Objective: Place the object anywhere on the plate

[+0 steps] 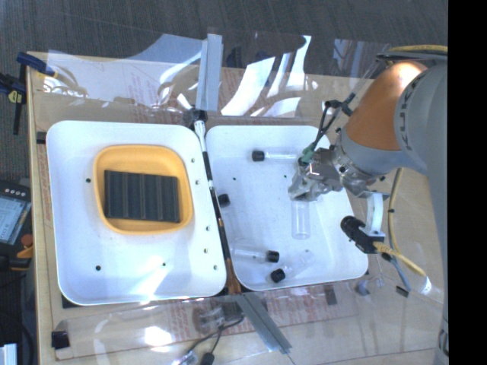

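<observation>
Locate the pincer (304, 191) over the right bin (236, 173), on the wrist below the arm's orange band (380, 109). You cannot tell from this angle how the pincer is set. A clear vial (301, 221) lies directly below the pincer on the bin floor; contact between the two cannot be confirmed. A second vial with a black cap (268, 156) lies up and to the left of the pincer, and two more capped vials (255, 255) (289, 268) lie near the bin's front edge. The yellow plate (142, 160), with its dark ribbed centre, sits in the left bin (68, 249), well apart from the pincer. No legible writing or brand marks appear.
</observation>
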Tool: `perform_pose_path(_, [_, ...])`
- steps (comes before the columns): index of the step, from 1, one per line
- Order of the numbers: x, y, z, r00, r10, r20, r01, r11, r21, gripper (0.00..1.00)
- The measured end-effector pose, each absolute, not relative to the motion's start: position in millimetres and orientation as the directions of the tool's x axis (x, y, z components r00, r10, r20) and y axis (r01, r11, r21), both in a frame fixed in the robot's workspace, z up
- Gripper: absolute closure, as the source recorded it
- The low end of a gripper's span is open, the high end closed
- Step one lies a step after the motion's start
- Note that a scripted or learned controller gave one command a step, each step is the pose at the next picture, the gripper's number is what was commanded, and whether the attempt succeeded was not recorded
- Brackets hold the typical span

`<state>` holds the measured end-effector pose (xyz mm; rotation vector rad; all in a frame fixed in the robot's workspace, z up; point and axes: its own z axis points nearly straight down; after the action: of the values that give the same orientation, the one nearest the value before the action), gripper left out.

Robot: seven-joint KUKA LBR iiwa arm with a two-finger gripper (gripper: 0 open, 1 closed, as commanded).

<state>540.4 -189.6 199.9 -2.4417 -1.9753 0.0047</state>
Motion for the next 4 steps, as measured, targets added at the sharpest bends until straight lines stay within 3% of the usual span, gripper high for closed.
perform_pose_path(1, [500.1,-158.6,166.2,0.093,0.996,0.000,0.996,-0.093,-0.006,1.00])
perform_pose_path(2, [552.1,-45.0,190.7,-0.047,0.999,0.001,0.999,0.047,-0.005,1.00])
perform_pose_path(3, [552.0,-45.5,190.7,-0.046,0.999,0.001,0.999,0.046,-0.005,0.00])
perform_pose_path(4, [568.6,19.1,191.5,-0.159,0.987,0.000,0.987,0.159,-0.002,0.00])
